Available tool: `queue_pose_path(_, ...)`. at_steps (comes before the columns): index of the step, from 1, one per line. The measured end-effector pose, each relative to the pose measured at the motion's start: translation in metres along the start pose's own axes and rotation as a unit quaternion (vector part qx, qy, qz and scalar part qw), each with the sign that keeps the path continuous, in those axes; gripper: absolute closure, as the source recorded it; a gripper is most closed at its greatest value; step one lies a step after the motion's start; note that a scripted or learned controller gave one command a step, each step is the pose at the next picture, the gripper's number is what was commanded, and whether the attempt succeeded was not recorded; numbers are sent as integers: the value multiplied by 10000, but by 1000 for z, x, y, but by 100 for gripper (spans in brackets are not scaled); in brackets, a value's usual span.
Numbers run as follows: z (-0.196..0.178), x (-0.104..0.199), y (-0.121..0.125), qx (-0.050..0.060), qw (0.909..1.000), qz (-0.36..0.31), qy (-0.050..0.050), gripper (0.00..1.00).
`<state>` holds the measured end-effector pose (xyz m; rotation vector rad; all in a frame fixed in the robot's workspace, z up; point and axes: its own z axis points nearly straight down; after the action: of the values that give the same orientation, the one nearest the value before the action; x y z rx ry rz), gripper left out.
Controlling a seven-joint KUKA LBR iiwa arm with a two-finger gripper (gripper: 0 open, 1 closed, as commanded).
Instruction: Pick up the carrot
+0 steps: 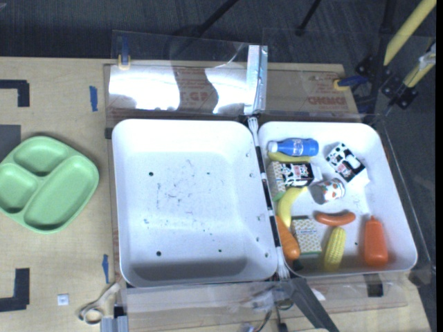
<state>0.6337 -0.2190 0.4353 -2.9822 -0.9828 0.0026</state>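
Nothing is done yet: the tapered orange carrot lies ungrasped against the left wall of the right shallow white bin, and I cannot tell the claw's state.

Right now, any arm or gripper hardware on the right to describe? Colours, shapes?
On that side: a slanted yellow bar, black clamp fittings below it, and thin dark rods further left. I can't identify any of it as arm or gripper.

Orange carrot, right bin's left edge, probably tilted
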Motion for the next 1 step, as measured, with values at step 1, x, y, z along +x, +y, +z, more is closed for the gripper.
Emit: queue_pose_path(1,2,13,12,-24,9985,-544,7,0)
